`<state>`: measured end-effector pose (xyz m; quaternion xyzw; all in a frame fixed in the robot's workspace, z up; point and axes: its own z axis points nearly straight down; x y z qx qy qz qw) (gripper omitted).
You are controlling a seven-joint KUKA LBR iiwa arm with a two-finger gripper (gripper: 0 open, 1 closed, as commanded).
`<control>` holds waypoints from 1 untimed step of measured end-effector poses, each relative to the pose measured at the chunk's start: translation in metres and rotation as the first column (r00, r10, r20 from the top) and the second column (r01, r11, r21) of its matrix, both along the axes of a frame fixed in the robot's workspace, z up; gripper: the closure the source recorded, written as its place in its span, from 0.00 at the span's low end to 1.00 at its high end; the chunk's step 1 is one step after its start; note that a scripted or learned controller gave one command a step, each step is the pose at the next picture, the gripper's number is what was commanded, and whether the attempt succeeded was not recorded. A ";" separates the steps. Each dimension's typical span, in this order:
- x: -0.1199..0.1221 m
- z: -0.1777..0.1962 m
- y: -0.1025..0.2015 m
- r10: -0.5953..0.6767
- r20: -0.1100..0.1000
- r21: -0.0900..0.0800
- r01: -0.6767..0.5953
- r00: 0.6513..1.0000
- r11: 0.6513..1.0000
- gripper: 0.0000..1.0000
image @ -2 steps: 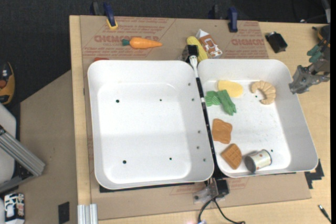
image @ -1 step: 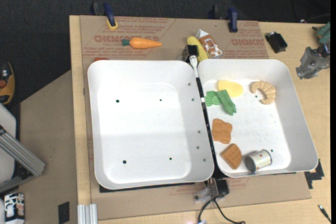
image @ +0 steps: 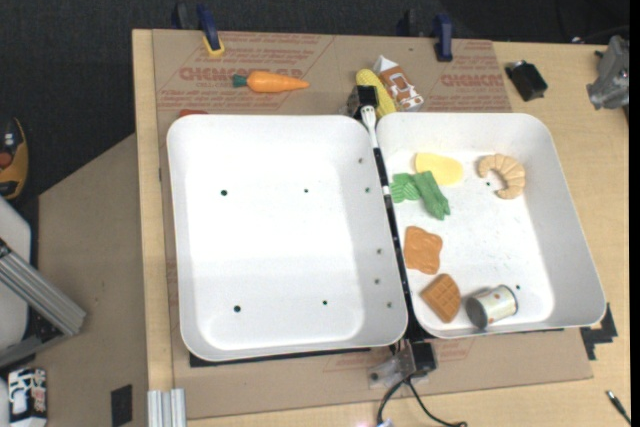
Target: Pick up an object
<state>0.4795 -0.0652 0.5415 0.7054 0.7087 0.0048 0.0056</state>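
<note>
The right bin [image: 560,245] holds several small items. A yellow wedge [image: 438,168] and a tan croissant [image: 503,175] lie near its far side. A green toy [image: 422,192] rests by the divider, with an orange-brown piece [image: 422,249] and a brown square biscuit [image: 441,297] nearer the front. A silver can [image: 491,306] lies on its side at the front edge. A grey metal part of the gripper [image: 612,75] pokes in at the right edge, beyond the bin's far right corner and well away from all the items.
The left bin [image: 200,215] is plain white with small dark holes. On the cardboard behind the bins lie a carrot [image: 268,83], a yellow banana [image: 372,87], an orange-and-white packet [image: 398,87] and a black block [image: 526,80]. Blue clamps [image: 210,33] grip the far edge.
</note>
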 end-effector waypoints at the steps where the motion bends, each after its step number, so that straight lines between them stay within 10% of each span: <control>1: -0.001 -0.006 -0.095 -0.015 -0.010 -0.004 0.015 1.000 1.000 1.00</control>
